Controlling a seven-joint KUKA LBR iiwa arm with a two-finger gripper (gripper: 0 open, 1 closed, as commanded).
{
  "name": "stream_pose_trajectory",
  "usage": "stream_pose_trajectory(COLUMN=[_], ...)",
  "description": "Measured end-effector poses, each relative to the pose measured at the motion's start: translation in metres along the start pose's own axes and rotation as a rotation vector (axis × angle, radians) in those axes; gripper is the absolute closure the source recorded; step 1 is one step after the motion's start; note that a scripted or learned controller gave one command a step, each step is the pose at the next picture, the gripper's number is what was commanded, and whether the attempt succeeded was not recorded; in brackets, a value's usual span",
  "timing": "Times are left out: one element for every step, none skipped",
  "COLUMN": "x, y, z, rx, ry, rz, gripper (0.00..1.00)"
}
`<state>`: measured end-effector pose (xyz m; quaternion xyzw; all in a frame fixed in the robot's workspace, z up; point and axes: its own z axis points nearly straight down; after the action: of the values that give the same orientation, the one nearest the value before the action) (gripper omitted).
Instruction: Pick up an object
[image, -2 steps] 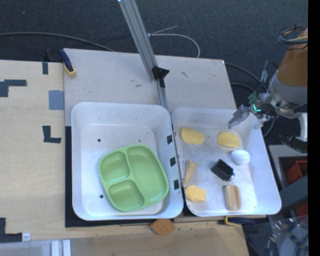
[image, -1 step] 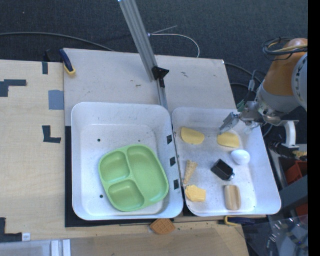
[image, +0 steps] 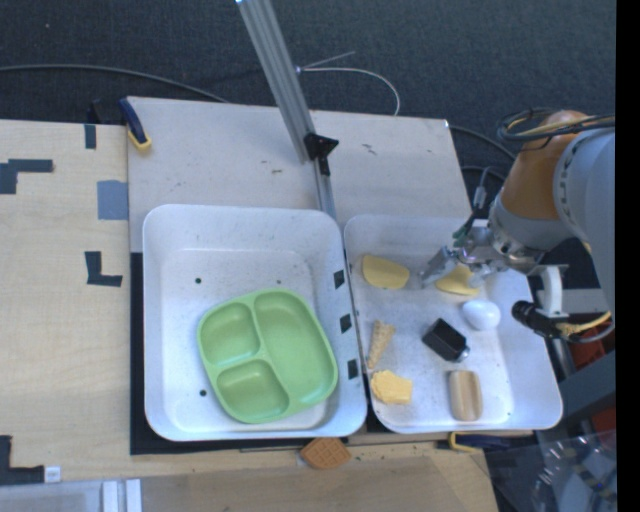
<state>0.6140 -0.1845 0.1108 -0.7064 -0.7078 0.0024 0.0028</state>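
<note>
The yellow piece (image: 457, 284) lies in the right bin's (image: 530, 400) upper part, near the far wall, just under my claw (image: 448, 266), which is down low over it. Whether my fingers are spread or closed on anything I cannot tell — they blur into the object. I judge it a light, rigid toy food, smooth and rounded, so likely to slip; a grip across its narrow middle looks safest.

The left bin (image: 170, 300) holds the biggest item, a green divided plate (image: 266, 354), resting toward the near right corner. The right bin holds the smaller things — another yellow wedge (image: 384, 272) at the upper left, a tan cylinder (image: 464, 394) near the front, a yellow chunk (image: 391, 387), a black block (image: 445, 340) in the middle, a thin tan stick (image: 379, 343), and a white egg-like ball (image: 480, 314) just below my target.
</note>
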Motion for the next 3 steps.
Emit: stream_pose_trajectory(x=[-0.001,0.0,-0.005], y=[0.003,0.004,0.012], z=[0.019,0.007,-0.051], rx=[-0.013,-0.016,-0.012], ry=[-0.006,-0.007,-0.002], rz=[-0.001,-0.002,0.001], gripper=[0.0,1.0,1.0])
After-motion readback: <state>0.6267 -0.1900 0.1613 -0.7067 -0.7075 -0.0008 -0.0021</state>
